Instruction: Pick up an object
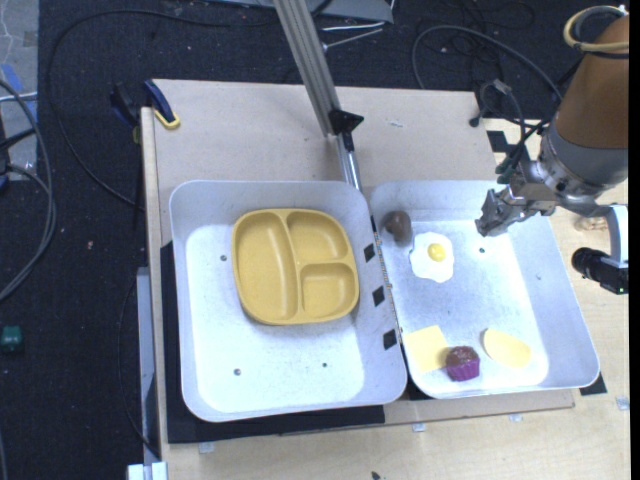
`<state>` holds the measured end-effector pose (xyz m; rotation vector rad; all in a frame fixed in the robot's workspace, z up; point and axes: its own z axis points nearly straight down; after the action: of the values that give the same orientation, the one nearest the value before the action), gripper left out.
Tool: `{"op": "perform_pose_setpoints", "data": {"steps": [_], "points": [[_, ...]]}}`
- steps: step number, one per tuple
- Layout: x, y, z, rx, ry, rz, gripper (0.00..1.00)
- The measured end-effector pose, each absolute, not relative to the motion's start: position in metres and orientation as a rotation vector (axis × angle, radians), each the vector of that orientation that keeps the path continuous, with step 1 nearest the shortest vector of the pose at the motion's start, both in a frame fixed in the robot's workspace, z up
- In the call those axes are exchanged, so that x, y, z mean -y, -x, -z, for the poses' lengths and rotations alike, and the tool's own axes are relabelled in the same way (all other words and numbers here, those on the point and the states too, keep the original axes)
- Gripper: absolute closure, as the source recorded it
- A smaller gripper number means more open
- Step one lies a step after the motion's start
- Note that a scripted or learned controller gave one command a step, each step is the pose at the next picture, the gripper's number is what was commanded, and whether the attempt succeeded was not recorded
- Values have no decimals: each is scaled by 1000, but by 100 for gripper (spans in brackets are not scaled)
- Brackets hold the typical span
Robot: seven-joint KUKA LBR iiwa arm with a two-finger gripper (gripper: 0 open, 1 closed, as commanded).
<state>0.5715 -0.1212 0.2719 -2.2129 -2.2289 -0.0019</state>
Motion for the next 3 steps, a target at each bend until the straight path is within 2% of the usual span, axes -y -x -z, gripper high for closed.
{"op": "perform_pose_setpoints", "data": {"steps": [3], "points": [[-34,-591,-252,2230,2215,2,100]]}}
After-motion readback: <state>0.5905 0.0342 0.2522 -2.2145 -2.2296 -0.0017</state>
